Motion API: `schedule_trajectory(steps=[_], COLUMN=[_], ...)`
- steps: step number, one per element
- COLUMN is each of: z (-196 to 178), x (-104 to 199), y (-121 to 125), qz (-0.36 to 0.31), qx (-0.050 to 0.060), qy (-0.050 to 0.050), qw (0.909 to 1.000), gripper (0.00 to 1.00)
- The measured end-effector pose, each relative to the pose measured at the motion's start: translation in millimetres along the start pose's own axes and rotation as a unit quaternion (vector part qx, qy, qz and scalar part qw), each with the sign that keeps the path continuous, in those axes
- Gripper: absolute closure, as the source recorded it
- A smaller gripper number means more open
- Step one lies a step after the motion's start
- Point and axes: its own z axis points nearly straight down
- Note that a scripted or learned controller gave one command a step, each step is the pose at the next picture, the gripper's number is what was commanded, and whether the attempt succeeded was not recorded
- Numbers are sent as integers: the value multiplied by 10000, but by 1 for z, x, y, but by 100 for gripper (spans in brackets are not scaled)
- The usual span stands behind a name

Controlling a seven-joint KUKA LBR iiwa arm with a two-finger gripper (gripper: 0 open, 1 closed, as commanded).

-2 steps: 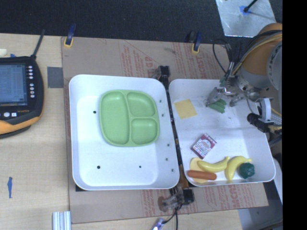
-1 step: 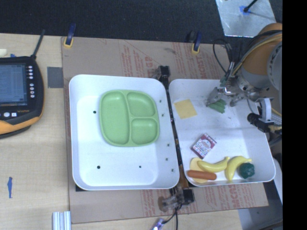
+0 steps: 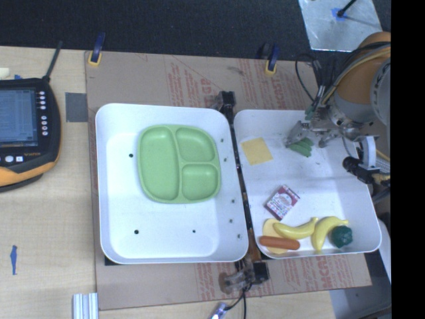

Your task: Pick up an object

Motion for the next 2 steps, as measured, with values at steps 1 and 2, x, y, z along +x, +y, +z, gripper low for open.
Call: schedule_trajectory(steps=[1, 2], z=[0, 0], x=[9, -15], y=[-1, 0], qz=[-7, 7], qx=[17, -8], qy=[6, -4], qw=[10000, 10000], gripper=[0, 0])
